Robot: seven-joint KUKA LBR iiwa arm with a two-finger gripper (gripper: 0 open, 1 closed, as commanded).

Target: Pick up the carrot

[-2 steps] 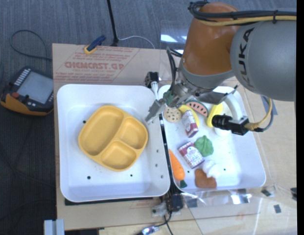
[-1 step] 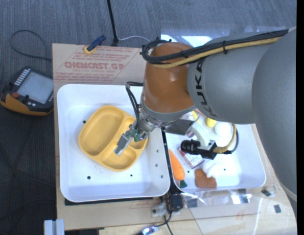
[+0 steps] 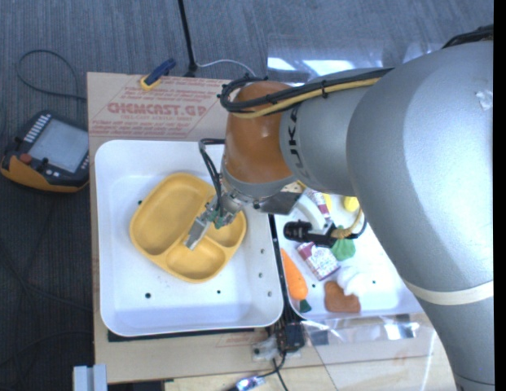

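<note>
Where right bin meets divider, carrot (image 3: pixel 294 277) lies lengthwise, green top far-end.

right bin (image 3: pixel 397 302) – mostly hidden by arm (image 3: pixel 415 137)

**The table and what sits on it**

The table (image 3: pixel 147 108) is brown, with red letters printed along its far side. Two white bins sit on it, side by side and touching. The left bin (image 3: pixel 122 300) is bigger in the picture. The right bin (image 3: pixel 391 300) is partly hidden under the big grey arm. A small blue and yellow clip (image 3: pixel 157 72) lies at the far edge of the table. Dark carpet floor (image 3: pixel 41 300) lies all around the table.
</note>
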